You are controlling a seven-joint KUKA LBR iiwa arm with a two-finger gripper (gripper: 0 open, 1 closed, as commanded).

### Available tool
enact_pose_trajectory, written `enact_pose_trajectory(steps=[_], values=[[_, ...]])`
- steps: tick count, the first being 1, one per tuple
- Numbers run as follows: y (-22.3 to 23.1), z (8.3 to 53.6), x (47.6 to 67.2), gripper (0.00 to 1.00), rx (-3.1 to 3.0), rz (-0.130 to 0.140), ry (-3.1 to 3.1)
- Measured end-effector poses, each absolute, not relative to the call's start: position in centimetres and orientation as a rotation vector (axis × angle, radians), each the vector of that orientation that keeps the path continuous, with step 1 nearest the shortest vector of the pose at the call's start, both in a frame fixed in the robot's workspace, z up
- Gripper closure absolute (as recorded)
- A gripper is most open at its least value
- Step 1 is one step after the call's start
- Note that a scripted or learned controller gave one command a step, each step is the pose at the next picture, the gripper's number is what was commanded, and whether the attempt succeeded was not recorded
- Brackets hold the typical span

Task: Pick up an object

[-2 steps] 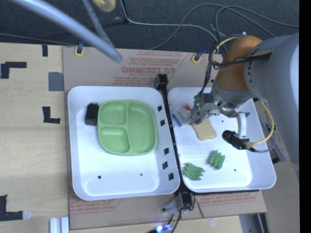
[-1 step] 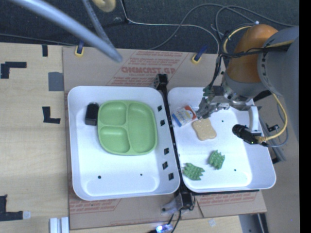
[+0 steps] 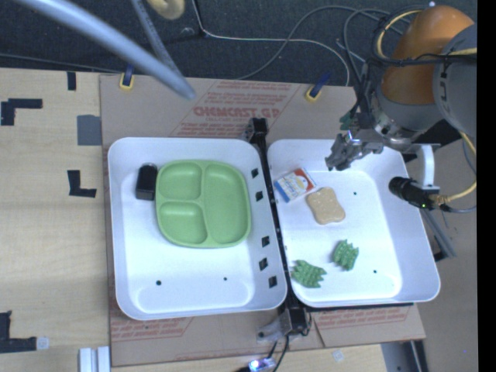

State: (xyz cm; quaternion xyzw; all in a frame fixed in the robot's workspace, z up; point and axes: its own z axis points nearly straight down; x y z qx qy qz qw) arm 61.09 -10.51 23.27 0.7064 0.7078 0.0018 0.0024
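Observation:
My gripper (image 3: 339,160) hangs over the far part of the right bin (image 3: 387,281), with nothing seen between its fingers. Just left of it and nearer the camera lies a small white, red and blue packet (image 3: 293,184). A tan bread-shaped piece (image 3: 325,205) rests beside the packet toward the front. Two green leafy toys lie near the bin's front: one (image 3: 345,254) in the middle, one (image 3: 308,273) by the left wall. In the left bin (image 3: 136,285) sits a green divided plate (image 3: 204,203) with a small black block (image 3: 146,181) at its left.
The arm's orange band (image 3: 426,53) and grey wrist rise at the upper right. A black fitting (image 3: 409,191) sits on the right bin's right rim. Black clips (image 3: 262,208) run along the divider between the bins. Cables cross the dark bench behind.

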Motion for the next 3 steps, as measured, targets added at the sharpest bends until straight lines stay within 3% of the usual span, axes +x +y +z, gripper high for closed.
enact_pose_trajectory(steps=[1,3], values=[[-11.1,29.1,61.9,1.0,2.216,0.006,2.22],[-1.2,25.6,63.9,1.0,2.217,-0.003,2.23]])
